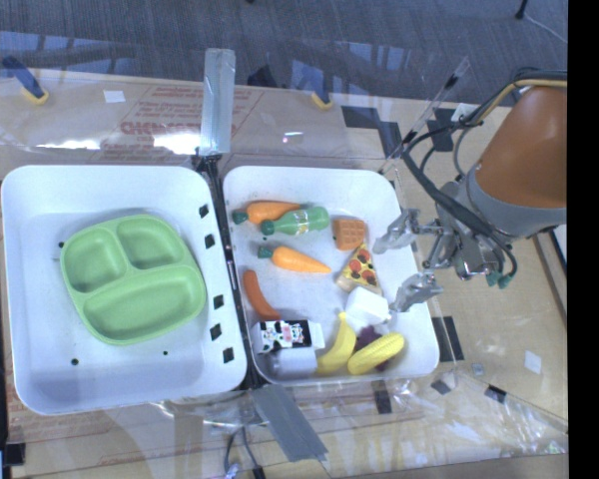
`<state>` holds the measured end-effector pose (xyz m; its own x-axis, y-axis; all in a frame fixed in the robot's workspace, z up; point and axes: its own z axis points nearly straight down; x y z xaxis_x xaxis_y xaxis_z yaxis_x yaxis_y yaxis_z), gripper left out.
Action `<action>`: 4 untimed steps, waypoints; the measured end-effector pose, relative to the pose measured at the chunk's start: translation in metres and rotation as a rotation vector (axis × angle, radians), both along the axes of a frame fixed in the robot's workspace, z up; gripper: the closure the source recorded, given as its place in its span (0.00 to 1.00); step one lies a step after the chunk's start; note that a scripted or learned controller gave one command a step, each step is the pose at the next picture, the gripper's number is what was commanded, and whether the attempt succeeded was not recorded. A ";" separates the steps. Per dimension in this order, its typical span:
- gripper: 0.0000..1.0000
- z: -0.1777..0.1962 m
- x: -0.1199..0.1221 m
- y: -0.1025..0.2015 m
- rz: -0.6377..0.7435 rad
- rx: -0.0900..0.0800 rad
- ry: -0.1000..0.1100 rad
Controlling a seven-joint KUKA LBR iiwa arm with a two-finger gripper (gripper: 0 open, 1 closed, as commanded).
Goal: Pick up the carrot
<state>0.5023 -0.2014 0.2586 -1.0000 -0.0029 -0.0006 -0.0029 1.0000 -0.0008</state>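
Note:
Two toy carrots lie in the right bin [309, 180]. One carrot [298, 260] rests near the bin's middle, its green top pointing left. A second carrot [267, 211] sits at the back left, touching a green bottle [299, 222]. My gripper [405, 263] hangs over the bin's right rim, to the right of both carrots and apart from them. It is open, with one finger [394, 234] toward the back and the other toward the front. Nothing is between the fingers.
The right bin also holds a waffle [349, 233], a pizza slice [360, 267], a red sausage [256, 292], a milk carton [283, 335], two bananas [337, 345] and a white block [365, 305]. A green divided plate [135, 277] lies in the left bin [30, 267].

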 end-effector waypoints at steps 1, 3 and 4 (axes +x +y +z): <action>0.00 -0.148 0.027 0.023 -0.056 0.006 0.013; 0.00 -0.165 0.092 0.095 -0.287 -0.002 -0.001; 0.00 -0.167 0.108 0.098 -0.838 0.000 0.002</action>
<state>0.6105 -0.1035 0.0916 -0.6712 0.7413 0.0015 0.7413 0.6712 -0.0019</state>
